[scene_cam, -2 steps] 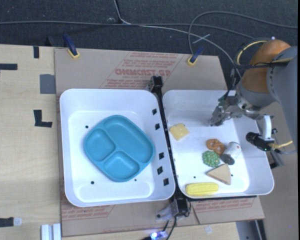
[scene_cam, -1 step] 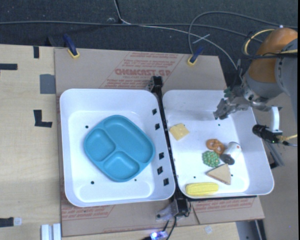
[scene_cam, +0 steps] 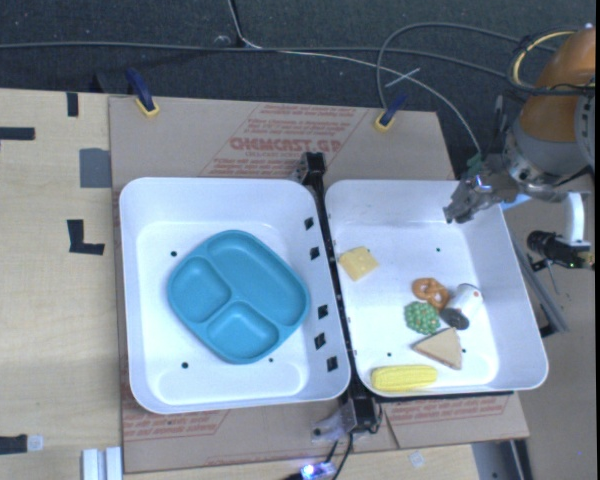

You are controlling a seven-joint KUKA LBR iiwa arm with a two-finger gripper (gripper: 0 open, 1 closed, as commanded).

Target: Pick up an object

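A: Fingers hang at the far right corner of the right bin, dark and small; nothing sits between them, and whether they stand wide or narrow I cannot tell.

B: So nothing is picked yet?

A: I judge not. The step in hand looks like the approach. The candidates all lie inside the right bin: a pale yellow cheese piece near its left wall, then a cluster toward its near right side, with a pretzel, a green broccoli-like piece, a white cylinder with a dark end, a tan wedge and a corn cob by the near wall.

B: What does the next move need?

A: Travel from that corner over one item, then a descent. The cheese piece stands apart from the rest, so it seems the easier target; the cluster is crowded.

B: And around the right bin?

A: To its left, the left bin holds a blue divided plate. Both rest on cardboard clamped to a wooden surface.
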